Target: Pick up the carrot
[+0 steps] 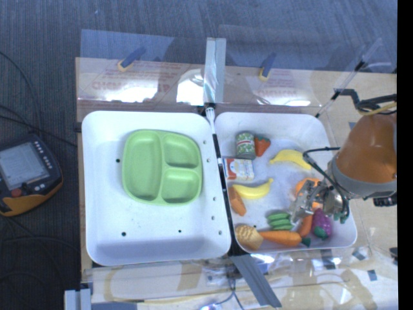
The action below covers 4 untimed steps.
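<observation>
Camera view: pincer (308, 206) above carrot (280, 238).

I have one camera, fixed high above the surface (87, 82) and looking down on it at a slant. It sits far enough back that both white bins fit in frame side by side, the left bin (97, 192) and the right bin (322, 131), with dark carpet (193, 5) running across the top and a strip of the near edge below. The arm (369, 150) reaches in from the right side of my picture, over the right bin's far corner.
</observation>
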### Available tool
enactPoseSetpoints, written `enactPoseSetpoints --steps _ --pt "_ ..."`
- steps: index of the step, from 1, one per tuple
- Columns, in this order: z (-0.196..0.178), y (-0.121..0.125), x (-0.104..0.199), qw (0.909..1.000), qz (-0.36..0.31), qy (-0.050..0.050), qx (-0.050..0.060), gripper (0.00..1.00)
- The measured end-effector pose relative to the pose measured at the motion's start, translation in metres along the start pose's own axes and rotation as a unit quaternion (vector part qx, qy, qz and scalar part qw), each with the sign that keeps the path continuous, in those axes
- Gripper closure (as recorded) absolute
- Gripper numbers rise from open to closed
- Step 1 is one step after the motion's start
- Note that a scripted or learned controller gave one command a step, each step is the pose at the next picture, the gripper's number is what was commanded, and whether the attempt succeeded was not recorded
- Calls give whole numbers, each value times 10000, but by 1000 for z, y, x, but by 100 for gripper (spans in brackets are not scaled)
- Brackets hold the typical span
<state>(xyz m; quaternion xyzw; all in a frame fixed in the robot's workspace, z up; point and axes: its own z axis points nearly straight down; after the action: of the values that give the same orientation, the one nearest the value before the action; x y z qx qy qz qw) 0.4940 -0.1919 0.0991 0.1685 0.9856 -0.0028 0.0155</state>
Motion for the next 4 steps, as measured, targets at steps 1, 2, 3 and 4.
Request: enactPoseSetpoints --steps 1,2,3,4 --pt "10 34 -99 9917 1284 57 3 100" --pt "7 -14 -30 9956 935 66 4 100" --pt "9 -13 -29 9956 933 80 7 0" --pt "8 14 -6 9910 1339 59 15 0"
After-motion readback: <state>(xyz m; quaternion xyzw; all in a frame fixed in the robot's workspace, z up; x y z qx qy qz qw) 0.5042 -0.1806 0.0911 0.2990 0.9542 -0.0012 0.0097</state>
